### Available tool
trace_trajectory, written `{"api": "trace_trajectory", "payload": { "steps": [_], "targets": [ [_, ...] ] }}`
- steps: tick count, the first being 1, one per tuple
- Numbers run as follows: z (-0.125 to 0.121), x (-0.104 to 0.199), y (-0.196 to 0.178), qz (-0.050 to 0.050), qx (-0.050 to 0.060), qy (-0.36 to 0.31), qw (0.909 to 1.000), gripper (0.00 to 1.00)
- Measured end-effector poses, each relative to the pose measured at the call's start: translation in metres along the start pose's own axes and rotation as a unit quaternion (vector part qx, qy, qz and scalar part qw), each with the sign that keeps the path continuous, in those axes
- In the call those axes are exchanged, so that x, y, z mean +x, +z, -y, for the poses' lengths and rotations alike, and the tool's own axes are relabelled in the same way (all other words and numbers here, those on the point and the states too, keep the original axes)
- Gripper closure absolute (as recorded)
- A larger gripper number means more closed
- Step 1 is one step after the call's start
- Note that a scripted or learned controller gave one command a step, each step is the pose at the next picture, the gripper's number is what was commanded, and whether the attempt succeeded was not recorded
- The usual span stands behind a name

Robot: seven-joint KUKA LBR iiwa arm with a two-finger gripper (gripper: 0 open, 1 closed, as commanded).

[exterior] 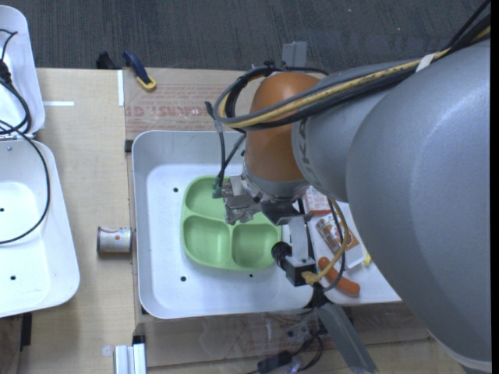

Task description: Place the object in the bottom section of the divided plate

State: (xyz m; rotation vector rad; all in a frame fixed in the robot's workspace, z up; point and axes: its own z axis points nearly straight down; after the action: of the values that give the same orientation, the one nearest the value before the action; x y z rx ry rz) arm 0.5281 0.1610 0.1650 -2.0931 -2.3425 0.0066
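A light green divided plate (pixel 189 244) lies in the middle of the white bin (pixel 160 287). It has one section at the far side and two at the near side, and the parts I can see hold nothing. My gripper (pixel 237 206) hangs over the plate's central ridge, with the wrist and arm covering the plate's right side. No object shows at the gripper. An orange carrot-like piece (pixel 345 287) lies at the bin's right, beside a printed packet (pixel 337 236).
A small metal can (pixel 115 240) lies on the bench between the two bins. The left bin (pixel 47 279) has black cables across it. A blue clamp (pixel 138 70) sits at the bench's far edge.
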Motion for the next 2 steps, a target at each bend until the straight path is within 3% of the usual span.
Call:
{"api": "trace_trajectory", "payload": {
  "steps": [1,2],
  "targets": [
    [0.0,-0.0001,0.0,0.0,0.0,0.0,1.0,0.0],
    [0.0,-0.0018,-0.0081,0.001,0.001,0.0,1.0,1.0]
  ]
}}
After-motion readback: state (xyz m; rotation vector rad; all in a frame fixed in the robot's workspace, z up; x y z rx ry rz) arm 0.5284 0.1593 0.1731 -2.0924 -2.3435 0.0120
